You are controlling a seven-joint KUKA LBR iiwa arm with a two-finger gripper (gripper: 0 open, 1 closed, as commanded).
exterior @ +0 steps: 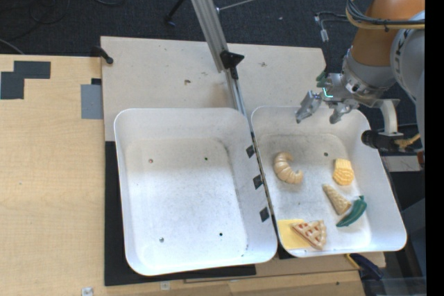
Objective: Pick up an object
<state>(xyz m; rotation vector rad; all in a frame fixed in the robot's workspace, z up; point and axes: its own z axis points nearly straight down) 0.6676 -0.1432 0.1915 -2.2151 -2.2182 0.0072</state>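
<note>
So starting at the bottom of the frame, you've got the waffle wedge (310, 232) sitting on a flat yellow slice (290, 235) in the lower corner of the right bin (388, 236). Both lie low and flat, so I'd guess they're a pain to get fingers under. Just right of them is the green pepper (352, 212), smooth and probably slippery, touching or nearly touching the tan cone-shaped wedge (337, 199). Bit crowded there.

Further up, the yellow corn piece (343, 172) sits alone by the right side, and the croissant (287, 169) is near the middle-left of that bin with bare floor all around it. If you're picking one, I'd go croissant: it looks like light hard plastic toy food, stiff, not fragile, and chunky enough to pinch across the middle of the curve. The ends taper, so it'd likely squirt out if you grab there.

The left bin (139, 149) fills the center-left of the frame.

Up top right, the gripper (323, 109) hangs over the far edge of the right bin, fingers spread apart with nothing between them, well apart from all the food.
</note>
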